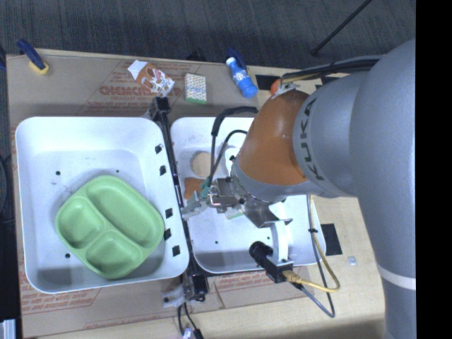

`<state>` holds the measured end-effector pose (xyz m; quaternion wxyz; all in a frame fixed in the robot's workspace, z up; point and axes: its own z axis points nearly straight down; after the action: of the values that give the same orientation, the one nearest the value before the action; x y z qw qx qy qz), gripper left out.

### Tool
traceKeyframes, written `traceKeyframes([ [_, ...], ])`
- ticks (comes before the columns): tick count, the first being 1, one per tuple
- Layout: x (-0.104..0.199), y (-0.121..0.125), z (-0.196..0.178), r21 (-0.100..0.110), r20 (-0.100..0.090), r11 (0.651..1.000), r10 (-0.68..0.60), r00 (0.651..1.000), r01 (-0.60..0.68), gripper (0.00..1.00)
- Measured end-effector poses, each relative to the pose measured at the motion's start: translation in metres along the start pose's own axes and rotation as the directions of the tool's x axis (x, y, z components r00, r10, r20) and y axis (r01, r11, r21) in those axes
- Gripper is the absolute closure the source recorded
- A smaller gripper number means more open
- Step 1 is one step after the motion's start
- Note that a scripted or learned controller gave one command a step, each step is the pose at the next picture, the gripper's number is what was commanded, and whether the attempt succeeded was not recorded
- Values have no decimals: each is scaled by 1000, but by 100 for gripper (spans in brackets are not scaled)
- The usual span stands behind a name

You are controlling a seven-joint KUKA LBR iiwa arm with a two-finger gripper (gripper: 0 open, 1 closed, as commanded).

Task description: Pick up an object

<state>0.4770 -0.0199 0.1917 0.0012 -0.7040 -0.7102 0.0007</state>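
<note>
Gripper (201, 202) is hovering low in right bin (233, 260); jaw state cannot be told. Tan objects (200, 164) are lying just behind me.

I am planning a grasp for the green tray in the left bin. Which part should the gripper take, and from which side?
Probably the raised rim of the green tray, taken from above. It lies flat and upright in the left bin, too wide to span, so only a thin edge suits two fingers; the upper-right rim sits farthest from the bin walls.
</note>
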Motion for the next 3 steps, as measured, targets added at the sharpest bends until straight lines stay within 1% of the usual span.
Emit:
traceKeyframes([
  [1,-89,74,30,0,1,1000,5,1000,-5,0],
  [2,-75,48,95,-10,4,1000,2,1000,-2,0],
  [3,-112,169,95,-14,5,1000,1,1000,-1,0],
])
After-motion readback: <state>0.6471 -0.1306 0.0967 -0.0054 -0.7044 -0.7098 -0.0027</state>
